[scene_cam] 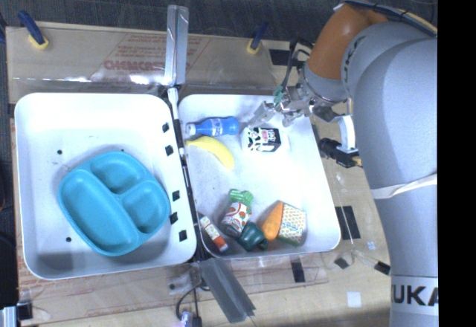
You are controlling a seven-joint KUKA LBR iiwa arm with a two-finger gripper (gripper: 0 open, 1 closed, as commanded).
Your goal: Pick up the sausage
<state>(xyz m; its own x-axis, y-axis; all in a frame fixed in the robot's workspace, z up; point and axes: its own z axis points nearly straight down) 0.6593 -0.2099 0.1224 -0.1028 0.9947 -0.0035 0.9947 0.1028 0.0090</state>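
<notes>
The gripper [277,106] is positioned at the right bin's [316,169] far edge; its finger state cannot be determined. The sausage [211,233], near the front edge, is not yet approached; travel toward it is required.

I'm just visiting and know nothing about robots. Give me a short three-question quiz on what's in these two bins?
1. True or false: the blue divided tray lies in the left bin.
2. Which item lies directly beside the blue bottle? A) banana B) carrot C) sausage
3. Fill in: the gripper hangs near the ____ edge of the right bin, close to the black-and-white carton.

Key: 1 true. 2 A. 3 far (upper edge in the camera view); the sausage lies at the opposite, near end.
</notes>
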